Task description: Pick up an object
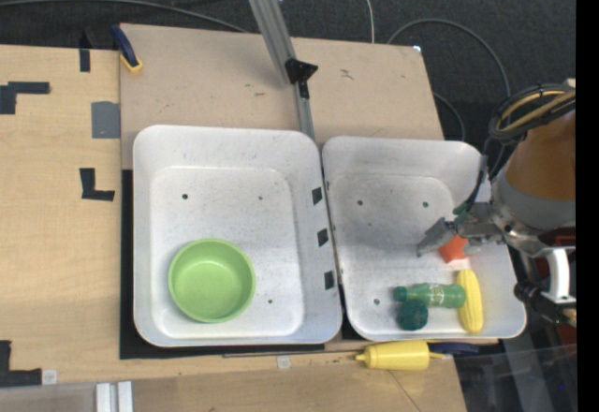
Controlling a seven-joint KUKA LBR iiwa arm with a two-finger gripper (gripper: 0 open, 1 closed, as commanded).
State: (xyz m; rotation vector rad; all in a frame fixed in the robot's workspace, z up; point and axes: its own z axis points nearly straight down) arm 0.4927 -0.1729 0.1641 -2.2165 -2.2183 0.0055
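In the right bin (393, 162), my gripper (451, 243) hangs low over the bin's right side and stands open, one grey finger (431, 238) splayed to the left. A small orange object (454, 250) lies just beneath it, between the fingers, and I cannot tell if they touch it. Nearer the front of this bin lie a green bottle (430, 295) on its side, a dark green lump (411, 315) and a yellow banana-shaped piece (471, 300). A light green bowl (211, 280) sits in the left bin (225, 148), at its front left.
A yellow bottle-like object (397, 356) lies on the bench just outside the right bin's front rim. A grey pole (271, 12) slants over the back of the bench toward the gap between the bins. Cables loop behind the bench.
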